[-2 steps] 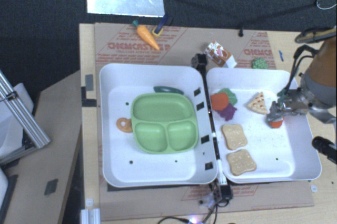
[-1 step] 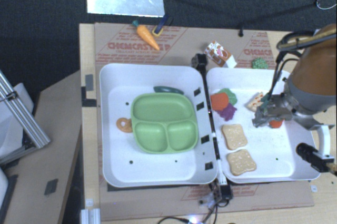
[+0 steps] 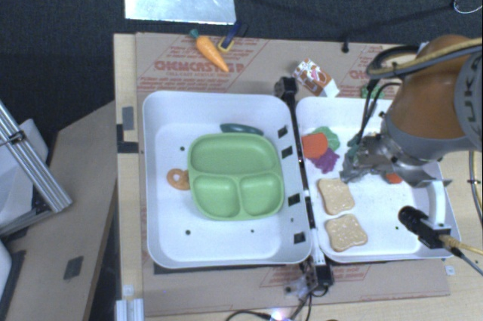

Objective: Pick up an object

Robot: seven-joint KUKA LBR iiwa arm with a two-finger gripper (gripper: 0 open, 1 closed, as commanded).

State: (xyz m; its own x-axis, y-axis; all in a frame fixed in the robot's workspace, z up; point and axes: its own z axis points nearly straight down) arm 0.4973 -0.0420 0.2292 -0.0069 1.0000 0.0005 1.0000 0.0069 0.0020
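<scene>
My gripper [image 3: 356, 163] hangs low over the right bin [image 3: 377, 250], near its middle. Just left of it lies a purple grape bunch [image 3: 325, 159] with a red-orange piece [image 3: 315, 142] and a green piece [image 3: 331, 137] behind it. Two toast slices sit in front: one [image 3: 336, 195] just below the gripper, the other [image 3: 346, 232] nearer the front rim. A small red thing [image 3: 393, 177] peeks out to the right of the gripper, under the wrist. Nothing is seen held.
The left bin [image 3: 162, 236] holds a green divided plate [image 3: 232, 176], an orange ring [image 3: 178, 179] to its left and a dark teal thing [image 3: 241, 128] behind it. Beyond the bins lie a carrot [image 3: 211, 53] and a small packet [image 3: 315, 78].
</scene>
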